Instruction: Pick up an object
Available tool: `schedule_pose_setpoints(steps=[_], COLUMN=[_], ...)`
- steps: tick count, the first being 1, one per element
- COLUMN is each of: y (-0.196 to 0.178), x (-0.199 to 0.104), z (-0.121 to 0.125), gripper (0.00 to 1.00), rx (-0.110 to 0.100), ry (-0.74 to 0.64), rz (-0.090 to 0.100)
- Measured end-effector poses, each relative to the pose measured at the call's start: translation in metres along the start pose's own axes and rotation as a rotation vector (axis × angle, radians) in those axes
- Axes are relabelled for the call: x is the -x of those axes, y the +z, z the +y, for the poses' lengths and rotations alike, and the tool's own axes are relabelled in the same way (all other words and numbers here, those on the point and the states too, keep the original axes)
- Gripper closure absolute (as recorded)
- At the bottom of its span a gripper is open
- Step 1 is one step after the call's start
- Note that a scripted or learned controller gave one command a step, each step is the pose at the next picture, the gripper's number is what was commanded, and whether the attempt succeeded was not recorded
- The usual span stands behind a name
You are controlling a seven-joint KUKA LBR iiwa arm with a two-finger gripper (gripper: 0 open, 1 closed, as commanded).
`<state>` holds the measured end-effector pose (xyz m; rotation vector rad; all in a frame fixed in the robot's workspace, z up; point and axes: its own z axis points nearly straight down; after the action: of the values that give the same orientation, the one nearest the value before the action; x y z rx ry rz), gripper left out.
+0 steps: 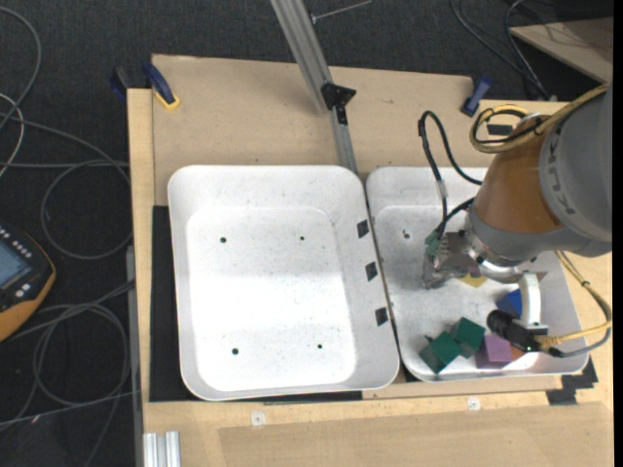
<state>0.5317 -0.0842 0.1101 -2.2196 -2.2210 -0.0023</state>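
The pincer [435,266] hangs low inside the right bin [409,222]; whether it is apart or together cannot be told. Just below it lie green blocks [453,344], with a purple block [497,349] beside them.

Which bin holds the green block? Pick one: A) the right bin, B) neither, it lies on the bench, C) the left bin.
A: the green block lies near the front rim of the right bin, beside a purple block.
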Motion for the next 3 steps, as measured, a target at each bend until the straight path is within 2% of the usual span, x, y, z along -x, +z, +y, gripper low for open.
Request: schedule_pose_setpoints(steps=[2, 3], y=[-0.123, -0.131], x=[0.005, 0.005], z=[-0.001, -0.001], gripper=[1.00, 1.00], rx=[0.008, 0.003], ry=[0.000, -0.001], rz=[-0.003, -0.002])
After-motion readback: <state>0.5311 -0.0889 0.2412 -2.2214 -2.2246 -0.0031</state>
